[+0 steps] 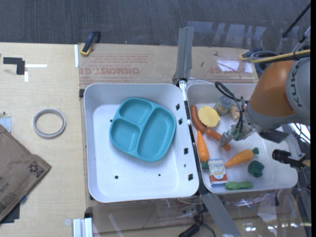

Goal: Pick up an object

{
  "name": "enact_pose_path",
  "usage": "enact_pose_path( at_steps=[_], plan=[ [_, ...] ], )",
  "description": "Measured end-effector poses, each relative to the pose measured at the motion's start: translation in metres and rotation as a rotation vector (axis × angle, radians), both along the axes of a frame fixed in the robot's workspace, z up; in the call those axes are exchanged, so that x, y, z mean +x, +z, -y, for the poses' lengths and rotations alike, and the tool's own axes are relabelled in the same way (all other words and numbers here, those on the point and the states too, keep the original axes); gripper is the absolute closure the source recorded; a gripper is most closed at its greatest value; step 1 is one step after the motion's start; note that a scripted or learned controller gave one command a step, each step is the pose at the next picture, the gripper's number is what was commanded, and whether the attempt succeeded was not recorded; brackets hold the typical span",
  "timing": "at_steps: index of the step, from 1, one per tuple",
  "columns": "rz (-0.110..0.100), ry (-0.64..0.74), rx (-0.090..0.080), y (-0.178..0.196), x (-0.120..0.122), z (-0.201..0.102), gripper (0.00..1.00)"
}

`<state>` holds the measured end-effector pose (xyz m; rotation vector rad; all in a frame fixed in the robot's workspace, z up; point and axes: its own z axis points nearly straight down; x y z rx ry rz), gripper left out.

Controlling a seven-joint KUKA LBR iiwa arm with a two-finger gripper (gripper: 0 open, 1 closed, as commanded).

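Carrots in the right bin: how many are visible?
2. One carrot lies along the bin's left wall; another carrot lies right of the gripper. The arm may hide more.

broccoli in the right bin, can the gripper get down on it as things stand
Probably yes. The broccoli lies apart from the carrot and green pod, uncovered, with the gripper close by in the same bin.

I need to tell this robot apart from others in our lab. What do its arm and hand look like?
The arm is bulky and rounded, grey with a wide orange band above the wrist and dark lettering on its grey casing. A black cable loops beside the wrist. The hand is a small, slim metallic-grey assembly.
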<state>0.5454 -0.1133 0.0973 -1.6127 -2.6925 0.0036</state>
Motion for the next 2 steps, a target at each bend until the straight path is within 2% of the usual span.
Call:
enact_pose_path(
  at_steps=[1,2],
  plan=[
    [0.002,-0.285,-0.002,0.017,0.041,0.016,1.00],
    [0.002,-0.283,-0.002,0.093,0.068,-0.027,1.00]
  ],
)
